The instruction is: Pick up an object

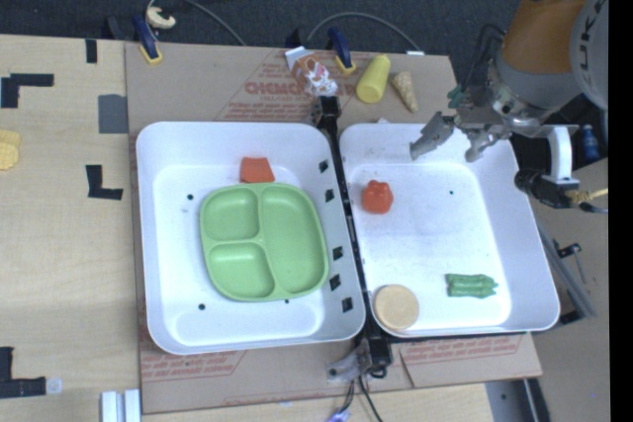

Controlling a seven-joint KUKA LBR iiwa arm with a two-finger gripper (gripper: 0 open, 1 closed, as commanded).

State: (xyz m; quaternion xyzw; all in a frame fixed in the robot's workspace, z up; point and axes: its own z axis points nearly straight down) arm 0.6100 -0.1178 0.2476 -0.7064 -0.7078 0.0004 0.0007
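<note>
My gripper (pixel 451 143) hangs over the far edge of the right bin (pixel 514 242), open, with nothing between its two grey fingers. In that bin a red rounded object (pixel 376 197) lies near the left wall, below and left of the gripper. A tan round disc (pixel 397 306) sits at the near left corner, and a green pepper-like object (pixel 469 286) lies near the front right. The left bin (pixel 163 212) holds a green divided plate (pixel 264 241) and an orange block (pixel 256 170) behind it.
Behind the bins on the cardboard lie a yellow cylinder (pixel 373 78), a tan cone (pixel 406 92) and a small wrapped item (pixel 313 71). Black clips run along the divider (pixel 341 212) between the bins. Cables cross the dark floor at the back.
</note>
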